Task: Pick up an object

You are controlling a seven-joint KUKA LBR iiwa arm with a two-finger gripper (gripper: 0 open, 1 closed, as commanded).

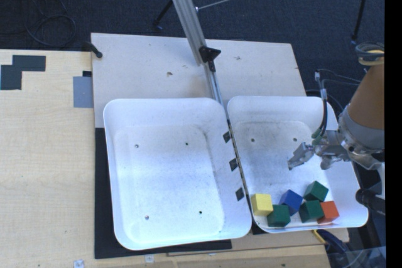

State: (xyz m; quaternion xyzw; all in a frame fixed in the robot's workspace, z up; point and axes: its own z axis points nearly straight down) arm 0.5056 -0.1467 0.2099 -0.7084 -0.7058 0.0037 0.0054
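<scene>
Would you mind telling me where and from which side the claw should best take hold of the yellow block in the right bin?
Probably from above, closing on the yellow block across its near and far faces. Its left face sits close to the right bin wall, and the green block crowds its lower right corner, so those sides look tight. The claw hangs above and to the right of it.

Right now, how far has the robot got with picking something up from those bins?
Nothing looks picked up yet. The coloured blocks, yellow, blue, three green ones and orange, all lie clustered at the near end of the right bin. The tool is over that bin, farther back than the cluster, with no block between its fingers. Still left: move to a block, close on it and lift.
</scene>
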